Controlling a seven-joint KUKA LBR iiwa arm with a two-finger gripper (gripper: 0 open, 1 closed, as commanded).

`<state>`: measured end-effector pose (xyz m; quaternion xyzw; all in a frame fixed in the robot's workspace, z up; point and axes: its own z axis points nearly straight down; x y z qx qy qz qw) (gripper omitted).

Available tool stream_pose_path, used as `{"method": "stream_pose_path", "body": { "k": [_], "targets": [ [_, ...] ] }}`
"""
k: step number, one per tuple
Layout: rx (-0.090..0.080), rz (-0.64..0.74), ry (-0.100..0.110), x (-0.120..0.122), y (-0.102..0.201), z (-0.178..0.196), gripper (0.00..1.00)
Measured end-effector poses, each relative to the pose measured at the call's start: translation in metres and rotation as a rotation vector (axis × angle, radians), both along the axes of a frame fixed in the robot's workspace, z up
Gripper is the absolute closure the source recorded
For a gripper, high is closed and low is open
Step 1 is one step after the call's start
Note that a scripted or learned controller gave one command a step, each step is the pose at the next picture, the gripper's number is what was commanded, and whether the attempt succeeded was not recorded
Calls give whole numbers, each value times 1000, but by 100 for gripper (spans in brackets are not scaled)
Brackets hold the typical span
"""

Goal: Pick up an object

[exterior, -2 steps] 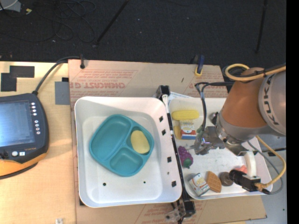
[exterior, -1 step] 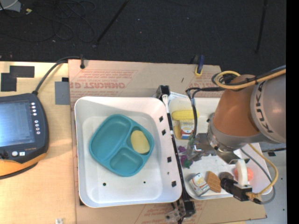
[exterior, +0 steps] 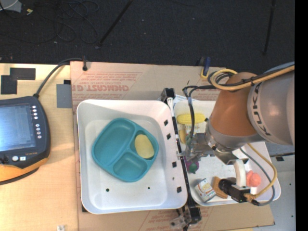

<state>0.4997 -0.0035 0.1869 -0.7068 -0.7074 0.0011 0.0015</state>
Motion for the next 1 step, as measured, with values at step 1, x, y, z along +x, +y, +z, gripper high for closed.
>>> {"method": "stream_pose_path", "body": {
  "k": [1],
  "targets": [
    [0,-2,1,0,-1,0,0]
  ]
}}
